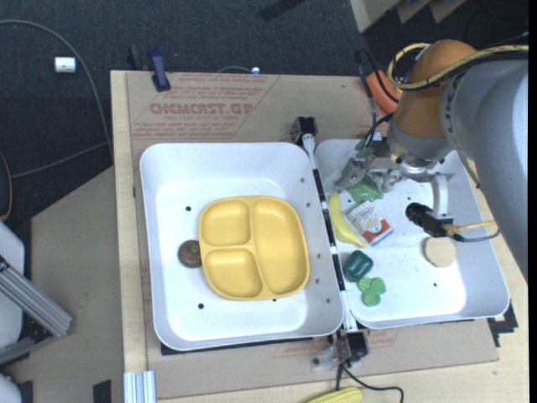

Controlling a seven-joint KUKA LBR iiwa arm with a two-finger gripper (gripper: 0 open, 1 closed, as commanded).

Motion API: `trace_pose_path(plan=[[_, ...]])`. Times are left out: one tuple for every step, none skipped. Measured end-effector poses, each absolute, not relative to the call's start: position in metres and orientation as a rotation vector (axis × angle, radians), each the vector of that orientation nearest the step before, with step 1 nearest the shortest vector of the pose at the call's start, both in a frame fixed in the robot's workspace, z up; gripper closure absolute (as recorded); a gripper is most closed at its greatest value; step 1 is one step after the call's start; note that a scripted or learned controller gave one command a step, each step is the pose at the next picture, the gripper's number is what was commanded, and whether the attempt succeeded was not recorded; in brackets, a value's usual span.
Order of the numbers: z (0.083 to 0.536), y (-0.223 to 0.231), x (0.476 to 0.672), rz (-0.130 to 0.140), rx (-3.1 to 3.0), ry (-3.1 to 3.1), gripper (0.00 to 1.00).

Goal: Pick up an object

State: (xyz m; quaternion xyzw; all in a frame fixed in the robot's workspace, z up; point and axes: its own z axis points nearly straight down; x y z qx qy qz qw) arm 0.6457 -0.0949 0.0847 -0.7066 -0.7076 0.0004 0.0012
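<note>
Left bin (159, 225): yellow divided plate (252, 246) in the middle, brown disc (190, 253) touching its left edge. Right bin (419, 296) is crowded along the left wall: banana (342, 223), small carton (370, 222) just beside it, dark green pepper (357, 264) and a lighter green lump (372, 290) nearer the front, tan disc (439, 252) apart on the right. Target looks like the flat green piece (366, 193) at the back of the right bin, partly covered, touching the carton's top edge. Gripper (367, 177) sits directly over it, arm (491, 116) reaching in from the right, wrist pointing down. Can't tell if the gripper is apart or together, or if it has contact.
</note>
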Motion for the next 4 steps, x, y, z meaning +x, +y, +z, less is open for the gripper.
trace_pose_path(plan=[[0.085, -0.104, 0.667, -0.002, -2.222, -2.225, 0.00], [0.085, -0.091, 0.667, 0.000, -2.220, -2.222, 0.00], [0.085, -0.119, 0.654, 0.003, -2.221, -2.220, 0.00], [0.096, -0.119, 0.654, 0.000, -2.222, -2.222, 1.00]])
